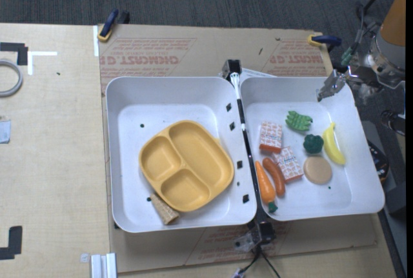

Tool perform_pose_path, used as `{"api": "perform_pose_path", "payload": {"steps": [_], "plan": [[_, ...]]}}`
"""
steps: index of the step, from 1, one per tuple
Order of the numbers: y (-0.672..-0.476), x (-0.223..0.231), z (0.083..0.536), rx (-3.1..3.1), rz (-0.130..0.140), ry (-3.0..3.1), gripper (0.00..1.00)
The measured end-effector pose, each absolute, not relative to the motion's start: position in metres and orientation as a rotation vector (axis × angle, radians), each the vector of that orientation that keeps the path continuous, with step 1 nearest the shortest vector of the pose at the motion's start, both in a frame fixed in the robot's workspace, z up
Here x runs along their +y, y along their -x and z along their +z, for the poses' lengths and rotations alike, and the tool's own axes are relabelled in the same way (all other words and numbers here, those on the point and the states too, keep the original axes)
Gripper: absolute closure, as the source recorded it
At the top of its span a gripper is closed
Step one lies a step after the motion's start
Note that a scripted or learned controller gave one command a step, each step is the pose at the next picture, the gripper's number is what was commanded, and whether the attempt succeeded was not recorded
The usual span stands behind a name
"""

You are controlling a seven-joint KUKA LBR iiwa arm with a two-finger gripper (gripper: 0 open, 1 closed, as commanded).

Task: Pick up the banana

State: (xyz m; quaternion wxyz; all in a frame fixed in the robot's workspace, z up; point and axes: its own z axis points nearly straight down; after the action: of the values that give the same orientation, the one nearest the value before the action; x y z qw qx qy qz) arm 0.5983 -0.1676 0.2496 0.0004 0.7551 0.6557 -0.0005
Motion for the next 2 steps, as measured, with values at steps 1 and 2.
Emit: {"api": "perform_pose_path", "payload": {"steps": [1, 2], "plan": [[-0.574, -0.207, 0.115, 2.098, -0.002, -2.339, 0.0], [-0.562, -0.199, 0.093, 2.481, 0.0, -1.927, 0.0]]}}
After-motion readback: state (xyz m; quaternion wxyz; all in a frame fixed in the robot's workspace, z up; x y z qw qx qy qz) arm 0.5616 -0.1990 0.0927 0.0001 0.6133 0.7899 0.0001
